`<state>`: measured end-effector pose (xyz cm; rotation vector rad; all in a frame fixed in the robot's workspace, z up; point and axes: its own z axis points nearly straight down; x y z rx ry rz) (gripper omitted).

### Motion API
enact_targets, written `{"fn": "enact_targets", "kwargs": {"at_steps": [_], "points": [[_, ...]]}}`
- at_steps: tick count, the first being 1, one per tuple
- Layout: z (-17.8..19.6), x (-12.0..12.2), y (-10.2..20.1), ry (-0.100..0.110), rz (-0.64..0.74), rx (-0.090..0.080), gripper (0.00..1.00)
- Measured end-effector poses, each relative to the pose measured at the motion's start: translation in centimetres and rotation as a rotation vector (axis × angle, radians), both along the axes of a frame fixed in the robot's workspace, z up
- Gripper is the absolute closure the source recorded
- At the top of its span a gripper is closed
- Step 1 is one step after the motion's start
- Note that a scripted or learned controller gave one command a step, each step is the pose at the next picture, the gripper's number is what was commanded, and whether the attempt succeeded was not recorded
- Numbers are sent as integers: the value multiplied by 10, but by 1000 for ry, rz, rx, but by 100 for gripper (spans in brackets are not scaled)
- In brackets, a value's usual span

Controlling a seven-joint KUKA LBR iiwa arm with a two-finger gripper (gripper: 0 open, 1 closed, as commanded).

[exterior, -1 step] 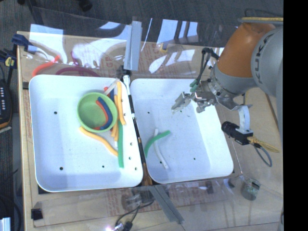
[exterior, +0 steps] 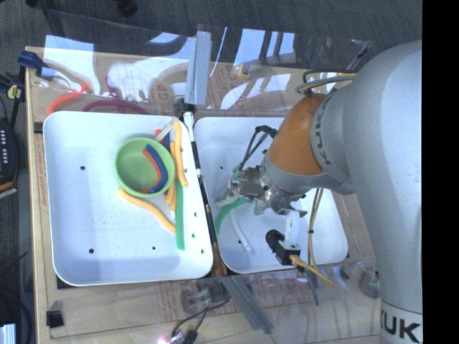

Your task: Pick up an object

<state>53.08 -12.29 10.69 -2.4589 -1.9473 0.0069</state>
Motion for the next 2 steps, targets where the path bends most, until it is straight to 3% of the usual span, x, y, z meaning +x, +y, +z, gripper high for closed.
{"fn": "enact_targets", "kwargs": {"at_steps": [1, 2], "points": [[-15, 32, -11, 0, 77, 0, 0], [-2, 34, -14, -8, 77, -6, 100]]}}
